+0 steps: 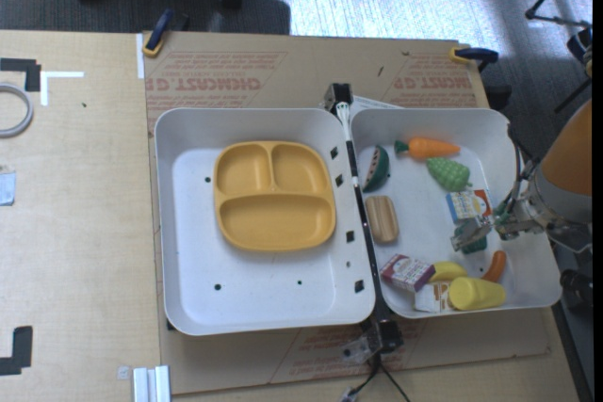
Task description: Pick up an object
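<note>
Nearest the camera, in the right bin [528, 292], a yellow bottle-shaped toy [476, 294] lies on its side at the front wall, touching a small white carton [431, 297], with a red-and-white box [406, 273] just to its left. These look like light play-food pieces — hollow plastic and thin card — so weight should be no trouble; the rounded plastic is likely slippery, and the cartons could crush under a hard squeeze.

A little farther back, the gripper [474, 232] hangs low over the bin's right side, right at a small printed packet [467, 204], with a small orange piece [496, 265] just in front of it. Whether its pincer is spread or closed cannot be told from this slant, and nothing is plainly seen between its tips. The packet is probably the thing it is after; flat and thin, it would best be taken across its narrow sides.

Left of that lies a tan bread-like piece [382, 217]. Farther still sit a green knobbly toy [448, 172], an orange carrot [431, 147] and a watermelon slice [375, 167].

The left bin [179, 231] bears a yellow divided plate [275, 195].

At the far edge, the cardboard [217, 75] under the bins carries red print, upside down — "CHICAST" can be partly made out. The packet's print is too small to read.
</note>
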Controlling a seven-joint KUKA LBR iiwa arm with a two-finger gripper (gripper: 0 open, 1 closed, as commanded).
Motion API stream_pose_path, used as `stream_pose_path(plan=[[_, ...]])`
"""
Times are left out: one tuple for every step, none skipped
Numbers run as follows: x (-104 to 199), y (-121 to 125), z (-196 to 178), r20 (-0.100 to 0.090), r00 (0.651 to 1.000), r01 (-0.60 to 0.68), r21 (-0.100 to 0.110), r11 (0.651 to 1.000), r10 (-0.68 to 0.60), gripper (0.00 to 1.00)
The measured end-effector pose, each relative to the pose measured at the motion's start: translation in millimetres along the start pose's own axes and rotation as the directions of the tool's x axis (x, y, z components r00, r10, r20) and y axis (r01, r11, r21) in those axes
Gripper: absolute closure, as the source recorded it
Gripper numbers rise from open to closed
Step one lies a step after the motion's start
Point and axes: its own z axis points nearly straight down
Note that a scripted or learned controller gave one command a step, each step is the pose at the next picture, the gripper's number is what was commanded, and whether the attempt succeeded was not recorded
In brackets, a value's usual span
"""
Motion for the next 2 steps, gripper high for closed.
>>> stream_pose_path(plan=[[-0.2,1.1,-9.7,0.001,1.0,-0.002,-0.002,1.0,0.002,1.0],[93.8,1.1,-143.7,0.022,0.991,0.132,0.0,0.991,-0.132,1.0]])
